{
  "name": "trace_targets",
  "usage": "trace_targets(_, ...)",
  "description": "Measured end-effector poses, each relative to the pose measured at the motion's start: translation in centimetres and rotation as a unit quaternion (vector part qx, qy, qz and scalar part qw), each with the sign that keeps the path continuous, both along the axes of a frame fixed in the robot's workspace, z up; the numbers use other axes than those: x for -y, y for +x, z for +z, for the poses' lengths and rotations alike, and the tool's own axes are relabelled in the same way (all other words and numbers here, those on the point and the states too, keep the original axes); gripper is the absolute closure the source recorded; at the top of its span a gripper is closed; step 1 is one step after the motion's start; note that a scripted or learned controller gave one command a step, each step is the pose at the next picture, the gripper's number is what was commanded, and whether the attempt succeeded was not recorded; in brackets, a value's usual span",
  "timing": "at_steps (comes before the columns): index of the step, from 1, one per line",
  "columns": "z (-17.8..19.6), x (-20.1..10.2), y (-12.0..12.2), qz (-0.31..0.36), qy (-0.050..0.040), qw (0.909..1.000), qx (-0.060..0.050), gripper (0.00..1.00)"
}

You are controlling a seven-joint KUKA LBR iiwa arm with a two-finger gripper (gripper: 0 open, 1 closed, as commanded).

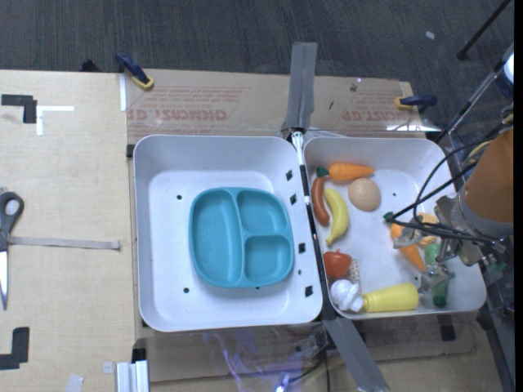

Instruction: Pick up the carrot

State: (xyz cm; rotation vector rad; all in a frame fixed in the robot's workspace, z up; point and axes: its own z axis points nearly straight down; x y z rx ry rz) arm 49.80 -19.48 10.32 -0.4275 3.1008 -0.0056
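jaw state cannot be told: the gripper [435,269] is low over the right bin [391,155], near that bin's right wall, amid cables and small orange pieces. carrot [350,171] lies at the right bin's far edge, toward its far left corner, well apart from the gripper. just beside it are a beige egg-shaped item [364,194], a banana [336,214] and a sausage [319,200]. yellow bottle [389,299] lies along the near edge. left bin [155,219] carries a teal divided plate [242,237].
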Motion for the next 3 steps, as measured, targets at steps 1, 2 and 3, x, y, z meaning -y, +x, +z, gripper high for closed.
trace_targets(1,-1.06,-2.43,-1.14,-0.063,0.0013,0.9980,-0.003,0.00)
trace_targets(2,-0.07,-2.47,-0.83,-0.062,0.0007,0.9981,0.000,1.00)
trace_targets(3,-0.07,-2.47,-0.83,-0.062,0.0007,0.9981,0.000,0.00)
